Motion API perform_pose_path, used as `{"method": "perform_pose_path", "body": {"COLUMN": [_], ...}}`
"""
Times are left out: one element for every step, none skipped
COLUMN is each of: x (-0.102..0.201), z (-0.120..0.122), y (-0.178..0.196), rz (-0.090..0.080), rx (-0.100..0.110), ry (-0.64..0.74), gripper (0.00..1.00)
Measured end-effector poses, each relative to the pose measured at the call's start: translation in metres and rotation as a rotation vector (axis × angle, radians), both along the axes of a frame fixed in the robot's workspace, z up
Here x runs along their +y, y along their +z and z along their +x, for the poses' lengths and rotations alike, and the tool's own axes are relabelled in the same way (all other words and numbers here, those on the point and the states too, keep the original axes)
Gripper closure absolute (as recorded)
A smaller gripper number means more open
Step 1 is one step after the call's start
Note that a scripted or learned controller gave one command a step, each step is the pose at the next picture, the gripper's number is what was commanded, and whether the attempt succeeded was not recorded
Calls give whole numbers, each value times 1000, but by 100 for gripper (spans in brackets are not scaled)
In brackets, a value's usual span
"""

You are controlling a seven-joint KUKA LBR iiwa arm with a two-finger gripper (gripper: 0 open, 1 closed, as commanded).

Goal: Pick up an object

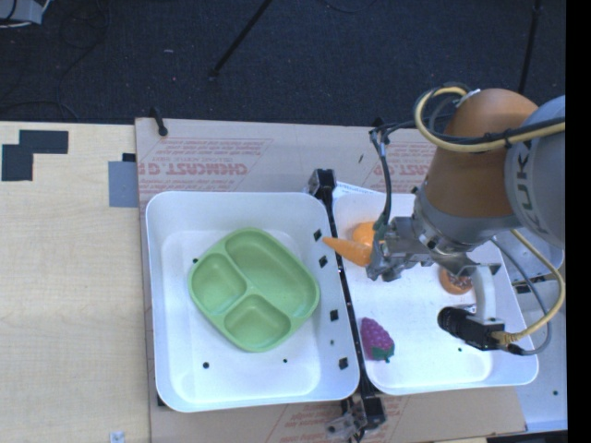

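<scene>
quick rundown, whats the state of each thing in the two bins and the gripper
green divided plate: lying flat in the left bin, compartments bare
orange carrot: lying in the right bin by the divider, at the gripper
purple grapes: resting on the right bin's floor, untouched
gripper: low over the right bin, beside the carrot

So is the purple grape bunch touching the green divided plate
Apart. The camera view shows the purple grape bunch in the right bin, the green divided plate in the left, the bin walls between them.

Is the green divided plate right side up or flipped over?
Right side up: the green divided plate shows its three open compartments, lying in the left bin.
</scene>
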State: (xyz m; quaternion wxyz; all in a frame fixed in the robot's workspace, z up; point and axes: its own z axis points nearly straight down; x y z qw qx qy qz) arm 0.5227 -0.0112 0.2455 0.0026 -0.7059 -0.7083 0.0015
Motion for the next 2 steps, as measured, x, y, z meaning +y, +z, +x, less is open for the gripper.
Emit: {"method": "perform_pose_path", "body": {"x": [60, 109], "z": [2, 6], "y": [-11, -16], "rz": [0, -1], "rx": [0, -1], "ry": [1, 1], "gripper": [100, 100]}}
